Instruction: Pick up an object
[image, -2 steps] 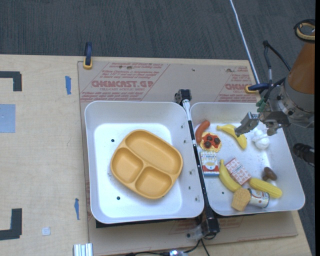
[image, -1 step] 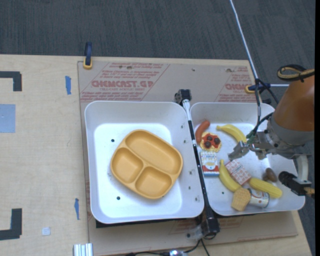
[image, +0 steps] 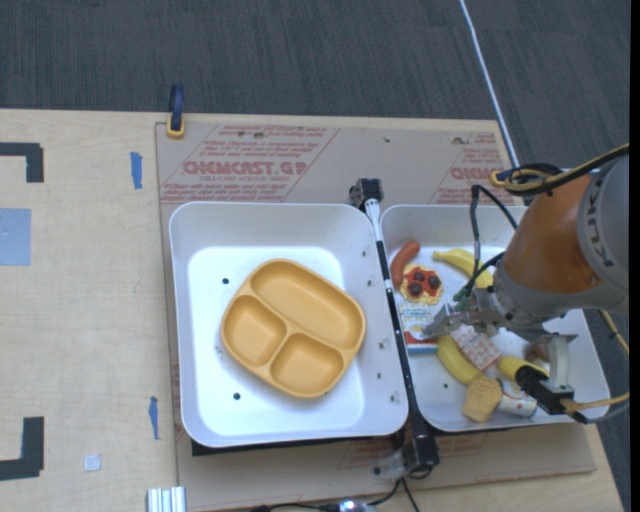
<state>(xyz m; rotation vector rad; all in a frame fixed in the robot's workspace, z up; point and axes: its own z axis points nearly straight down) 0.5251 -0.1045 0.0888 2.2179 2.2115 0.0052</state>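
The right white bin (image: 440, 212) holds several toy foods: a red sausage (image: 403, 262), a berry tart (image: 422, 285), a yellow banana (image: 458, 260) at the back, a second banana (image: 455, 362) toward the front, a pinkish wafer (image: 481, 350) and a tan bread chunk (image: 481, 399). My gripper (image: 462, 322) hangs low over the middle of this bin, just above the front banana and the wafer. The grey wrist and orange band (image: 545, 250) cover the bin's right part.
The left bin (image: 200, 300) holds a yellow three-part plate (image: 292, 327). A black clamp (image: 367, 190) sits at the back between the bins. Cables (image: 520, 180) loop above the arm. A white printed card (image: 413, 320) lies by the right bin's left wall.
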